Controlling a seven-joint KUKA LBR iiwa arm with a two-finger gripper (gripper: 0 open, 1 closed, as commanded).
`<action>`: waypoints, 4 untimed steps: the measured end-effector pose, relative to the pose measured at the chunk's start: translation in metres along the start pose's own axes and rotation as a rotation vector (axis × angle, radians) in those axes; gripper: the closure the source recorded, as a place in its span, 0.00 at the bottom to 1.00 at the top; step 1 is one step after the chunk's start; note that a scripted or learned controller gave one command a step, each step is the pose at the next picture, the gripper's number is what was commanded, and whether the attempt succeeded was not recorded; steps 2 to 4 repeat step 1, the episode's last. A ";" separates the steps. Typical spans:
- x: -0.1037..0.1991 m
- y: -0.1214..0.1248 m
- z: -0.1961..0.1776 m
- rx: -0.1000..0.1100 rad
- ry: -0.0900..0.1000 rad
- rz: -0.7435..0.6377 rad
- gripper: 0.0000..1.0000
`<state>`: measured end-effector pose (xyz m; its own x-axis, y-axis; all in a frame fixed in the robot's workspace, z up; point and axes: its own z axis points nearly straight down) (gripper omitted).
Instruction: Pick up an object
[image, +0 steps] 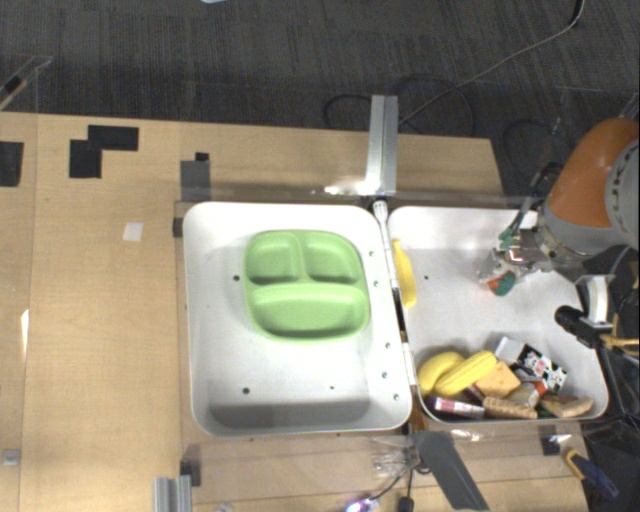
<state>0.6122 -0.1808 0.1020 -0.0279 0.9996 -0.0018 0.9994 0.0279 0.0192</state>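
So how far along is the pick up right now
Nothing looks picked yet. The end effector sits low in the right bin, near its far side, beside a small green item. The toy pile lies untouched in the near corner. Grasping and lifting remain.

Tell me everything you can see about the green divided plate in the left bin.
The green plate is light green, looks like matte plastic, with rounded corners and three compartments: two small ones at the far side and one wide one at the near side. All three look bare. It lies flat, right side up, on the floor of the left bin, apart from the walls.
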 end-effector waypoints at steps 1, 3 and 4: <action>0.066 0.061 -0.130 0.011 0.001 0.035 1.00; 0.066 0.061 -0.130 0.011 0.001 0.035 1.00; 0.066 0.061 -0.130 0.011 0.001 0.035 1.00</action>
